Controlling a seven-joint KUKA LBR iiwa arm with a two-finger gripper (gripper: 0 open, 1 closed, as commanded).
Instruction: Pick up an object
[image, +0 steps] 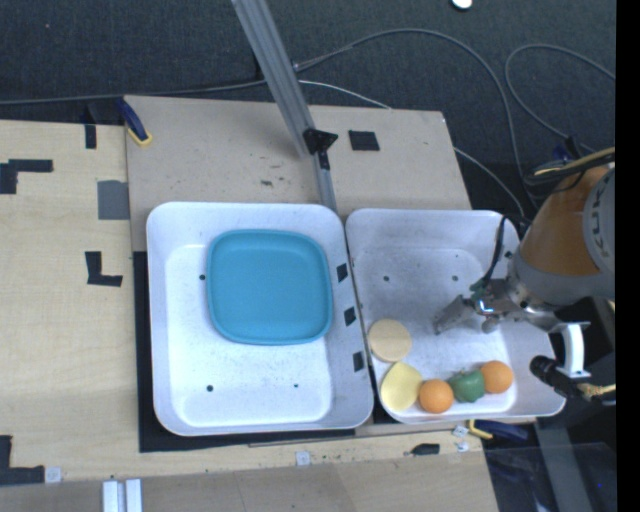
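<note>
My gripper (452, 316) hangs low in the right bin (420, 232), near its right wall, and points left. Nothing shows in it. A pale cream disc (389, 339) lies about a hand's width to its left and slightly nearer the front. Along the bin's front wall sit a yellow piece (400, 386), a small orange ball (435, 396), a green piece (467, 385) and a second orange ball (496, 377). These lie below the gripper in the view and apart from it.
The left bin (180, 400) holds a square blue plate (269, 286). A grey pole (290, 90) slants across the bench behind the bins. Cables lie on the dark floor at the upper right. The arm's orange band (560, 235) overhangs the right bin's right edge.
</note>
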